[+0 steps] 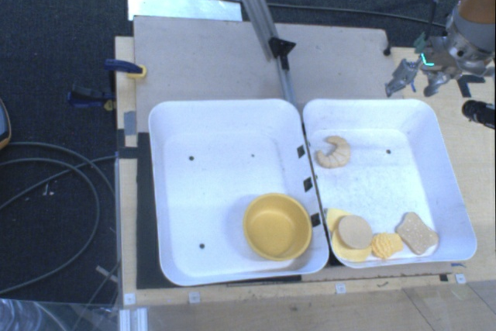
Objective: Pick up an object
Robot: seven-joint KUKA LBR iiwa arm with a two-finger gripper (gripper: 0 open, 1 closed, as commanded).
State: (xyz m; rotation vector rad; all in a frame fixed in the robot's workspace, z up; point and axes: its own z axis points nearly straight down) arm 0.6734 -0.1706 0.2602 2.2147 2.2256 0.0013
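Arm cut off at right edge, jaws (418, 82) spread wide, above right bin's (446, 159) far rim.

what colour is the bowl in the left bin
Yellow: the round yellow bowl shows best in the camera view.

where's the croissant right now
The croissant lies in the right bin, near its upper left corner, close to the divide between the two bins, well apart from the food pieces along the bin's near edge.
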